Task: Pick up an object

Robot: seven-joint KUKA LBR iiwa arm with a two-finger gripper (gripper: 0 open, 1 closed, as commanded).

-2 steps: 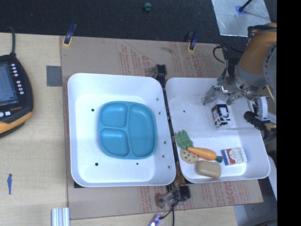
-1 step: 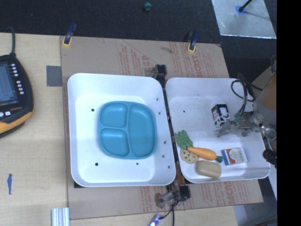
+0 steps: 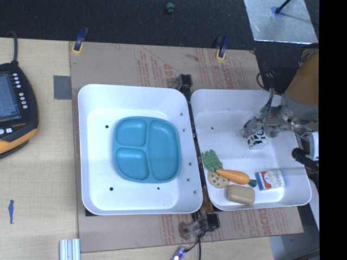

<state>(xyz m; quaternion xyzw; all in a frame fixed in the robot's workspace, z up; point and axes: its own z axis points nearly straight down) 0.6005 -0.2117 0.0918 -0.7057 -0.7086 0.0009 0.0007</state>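
One small black-and-white object sat under the gripper in the right bin; whether its claw was open I cannot tell; a skewed descent might knock it aside.

2 white bins, a blue divided plate, an orange carrot, a green leafy piece, a tan block, a black-and-white patterned object.
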